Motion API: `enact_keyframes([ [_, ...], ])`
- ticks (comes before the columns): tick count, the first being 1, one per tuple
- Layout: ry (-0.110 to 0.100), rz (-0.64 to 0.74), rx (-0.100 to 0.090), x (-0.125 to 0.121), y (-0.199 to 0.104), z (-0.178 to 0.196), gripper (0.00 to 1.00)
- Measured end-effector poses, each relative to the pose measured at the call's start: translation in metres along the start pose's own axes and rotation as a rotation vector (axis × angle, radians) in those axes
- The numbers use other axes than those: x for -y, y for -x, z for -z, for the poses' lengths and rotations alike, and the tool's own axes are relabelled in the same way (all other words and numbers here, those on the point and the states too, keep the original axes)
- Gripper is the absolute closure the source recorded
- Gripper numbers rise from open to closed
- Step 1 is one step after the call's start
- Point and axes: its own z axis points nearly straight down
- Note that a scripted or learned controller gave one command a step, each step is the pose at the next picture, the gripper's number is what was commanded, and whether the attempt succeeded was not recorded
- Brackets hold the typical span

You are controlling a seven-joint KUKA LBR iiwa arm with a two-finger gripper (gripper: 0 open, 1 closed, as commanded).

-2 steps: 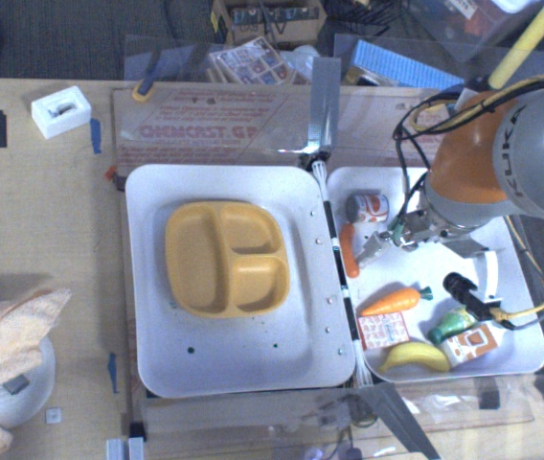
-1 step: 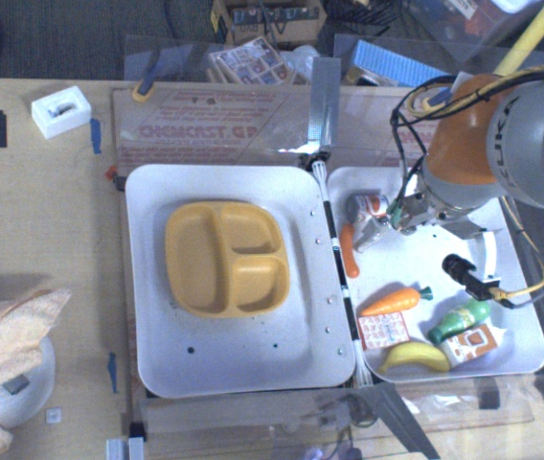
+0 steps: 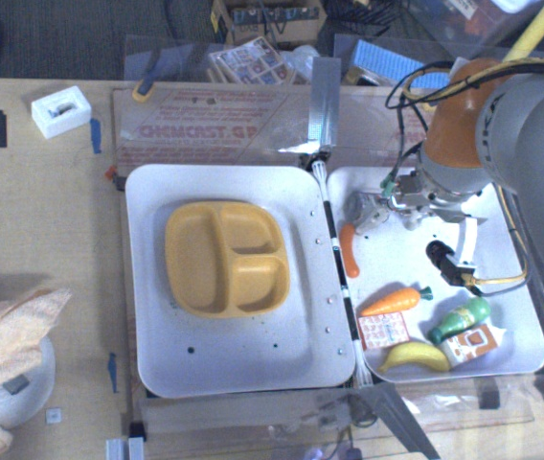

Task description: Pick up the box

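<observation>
1. So, the box (image 3: pixel 384 331) lies flat in the right bin (image 3: pixel 531 357), touching the banana (image 3: pixel 416 356) and just below the carrot (image 3: pixel 390 302).
2. The gripper (image 3: pixel 368 209) hangs near the bin's top-left corner — well apart from the box and holding nothing.
3. Next, I think it must move over the box and come down — the carrot and banana crowd it.

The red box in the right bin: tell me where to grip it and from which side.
Best guess: take the red box from above, across its left and right edges. It lies flat, with the carrot against its top edge and the banana at its lower edge.
</observation>
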Motion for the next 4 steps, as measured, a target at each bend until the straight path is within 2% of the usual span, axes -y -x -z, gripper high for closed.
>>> enact_keyframes([
  [1,-0.04,0.065,0.001,-0.0146,0.0005,-0.0008,0.0],
  [2,-0.053,-0.096,-0.006,-0.012,-0.001,-0.0019,0.0],
  [3,-0.056,-0.098,-0.008,-0.0118,-0.0025,0.0079,1.0],
  [4,-0.056,-0.098,-0.009,-0.0119,-0.0028,0.0079,0.0],
])
